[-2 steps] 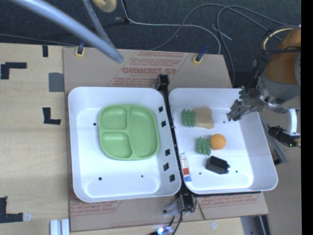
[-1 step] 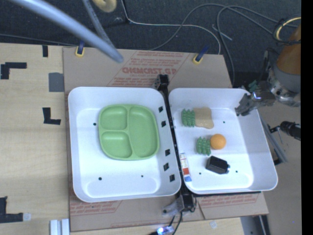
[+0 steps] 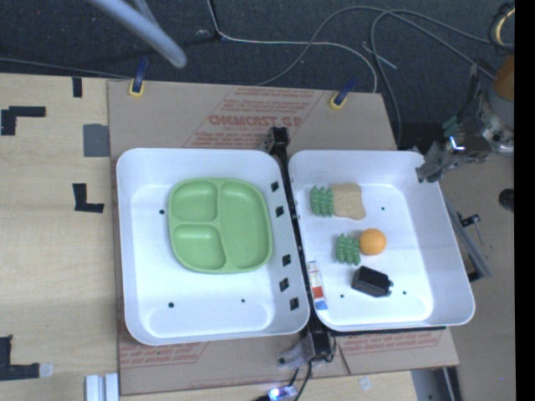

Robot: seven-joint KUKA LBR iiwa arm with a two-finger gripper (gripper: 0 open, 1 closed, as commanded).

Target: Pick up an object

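Camera view puts the gripper at the right bin's two-o'clock rim; whether it is parted I cannot tell. Nothing is lifted yet: the orange ball sits mid-bin, so the pick remains.

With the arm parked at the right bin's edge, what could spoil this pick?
The orange ball touches a green ridged piece, so a grab may catch both or roll the ball away. The black block lies tilted and may slip. The hand hovers at the right bin's rim and might clip it descending.
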